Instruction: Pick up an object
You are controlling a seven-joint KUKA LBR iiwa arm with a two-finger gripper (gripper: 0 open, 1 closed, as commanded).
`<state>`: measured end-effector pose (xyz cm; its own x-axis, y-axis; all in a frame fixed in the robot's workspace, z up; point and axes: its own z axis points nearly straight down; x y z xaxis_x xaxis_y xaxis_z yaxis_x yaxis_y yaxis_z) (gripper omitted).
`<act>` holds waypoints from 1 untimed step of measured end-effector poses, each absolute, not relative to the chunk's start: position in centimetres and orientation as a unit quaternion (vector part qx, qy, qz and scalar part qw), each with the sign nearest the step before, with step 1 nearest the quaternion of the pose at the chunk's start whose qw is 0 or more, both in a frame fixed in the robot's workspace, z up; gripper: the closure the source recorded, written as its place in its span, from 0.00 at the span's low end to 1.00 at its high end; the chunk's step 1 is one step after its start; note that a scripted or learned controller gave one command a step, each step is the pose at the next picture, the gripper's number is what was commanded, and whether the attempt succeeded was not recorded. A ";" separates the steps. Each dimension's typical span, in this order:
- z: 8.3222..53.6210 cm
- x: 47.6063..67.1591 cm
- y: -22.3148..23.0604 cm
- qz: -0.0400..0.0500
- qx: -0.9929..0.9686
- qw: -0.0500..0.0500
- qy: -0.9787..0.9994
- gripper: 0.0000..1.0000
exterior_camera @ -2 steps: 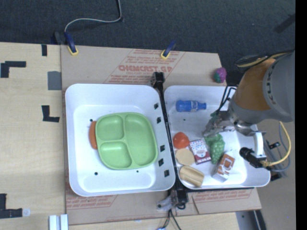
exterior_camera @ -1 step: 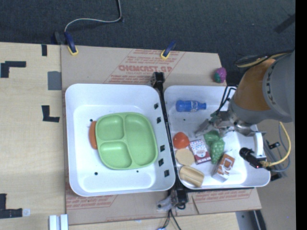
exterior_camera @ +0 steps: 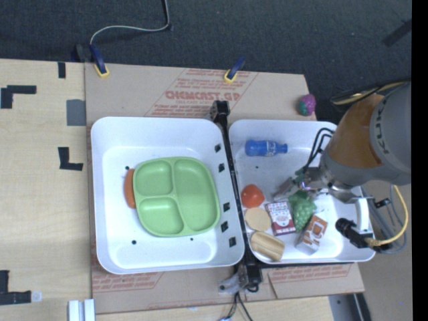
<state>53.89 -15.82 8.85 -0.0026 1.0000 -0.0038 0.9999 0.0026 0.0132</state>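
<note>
My gripper [exterior_camera: 299, 187] hangs low over the middle of the right bin [exterior_camera: 294, 129], with the arm reaching in from the right. Directly below it lies a green bumpy object [exterior_camera: 304, 209], touching or nearly touching it. To the left of that object lie a red and white box [exterior_camera: 280, 218], a red round object [exterior_camera: 252, 194] and a tan disc [exterior_camera: 256, 219]. A small carton [exterior_camera: 313, 233] and a bread-like piece [exterior_camera: 267, 245] rest near the bin's front. At the back of the bin is a blue bottle [exterior_camera: 265, 148] on its side.
The left bin [exterior_camera: 114, 136] holds a green divided plate [exterior_camera: 176, 196] with an orange object [exterior_camera: 129, 188] at its left edge. A small purple and green object [exterior_camera: 306, 103] sits on the cardboard behind the right bin.
</note>
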 end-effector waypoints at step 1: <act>8.8 51.7 -20.0 0.002 0.707 0.004 0.707 0.00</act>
